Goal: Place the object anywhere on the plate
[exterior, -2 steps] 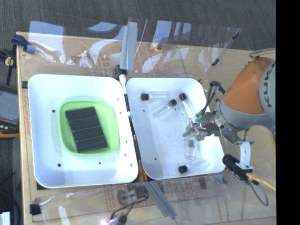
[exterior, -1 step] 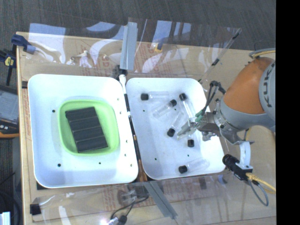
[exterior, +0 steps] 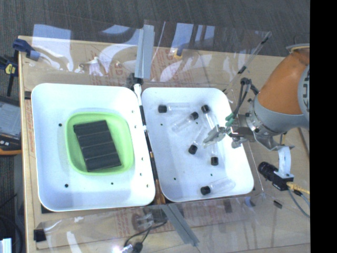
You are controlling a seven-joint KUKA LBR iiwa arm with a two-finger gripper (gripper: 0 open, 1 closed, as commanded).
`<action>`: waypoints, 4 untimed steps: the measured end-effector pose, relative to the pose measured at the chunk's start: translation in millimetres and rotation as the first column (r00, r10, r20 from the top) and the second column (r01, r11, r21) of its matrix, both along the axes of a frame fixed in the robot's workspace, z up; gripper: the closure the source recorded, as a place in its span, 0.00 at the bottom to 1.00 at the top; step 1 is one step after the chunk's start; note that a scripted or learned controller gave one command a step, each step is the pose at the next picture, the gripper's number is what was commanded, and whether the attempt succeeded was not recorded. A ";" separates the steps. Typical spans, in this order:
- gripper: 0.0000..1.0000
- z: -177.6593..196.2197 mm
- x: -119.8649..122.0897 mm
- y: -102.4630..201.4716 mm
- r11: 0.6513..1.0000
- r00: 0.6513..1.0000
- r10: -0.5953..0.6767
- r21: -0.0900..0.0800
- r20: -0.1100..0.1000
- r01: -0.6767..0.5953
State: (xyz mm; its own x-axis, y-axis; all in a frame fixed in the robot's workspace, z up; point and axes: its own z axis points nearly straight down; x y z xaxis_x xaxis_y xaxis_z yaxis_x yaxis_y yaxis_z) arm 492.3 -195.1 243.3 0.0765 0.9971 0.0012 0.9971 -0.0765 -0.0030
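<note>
Over right bin (exterior: 239, 181), metal pincer (exterior: 217, 136) among clear black-capped vials (exterior: 181, 124), grip perhaps unclear, square green plate (exterior: 71, 146) leftward

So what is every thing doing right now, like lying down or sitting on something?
Green plate: flat in the left bin, bearing a dark ridged block.
Clear vials with black caps: lying scattered in the right bin, none on the plate.
Gripper: low over the right bin, among the vials.
Left bin: holds the plate.
</note>
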 end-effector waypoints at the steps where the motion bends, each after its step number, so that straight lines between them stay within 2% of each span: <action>1: 0.00 26.8 52.9 -5.3 1.000 1.000 0.005 -0.001 0.001 -0.005; 2: 0.00 124.1 41.2 -8.6 0.998 0.998 -0.066 -0.001 0.003 0.066; 3: 0.00 199.4 79.8 -7.8 1.000 1.000 0.007 -0.001 0.003 -0.007; 4: 0.00 198.6 115.1 -10.1 1.000 1.000 -0.011 -0.002 0.002 0.011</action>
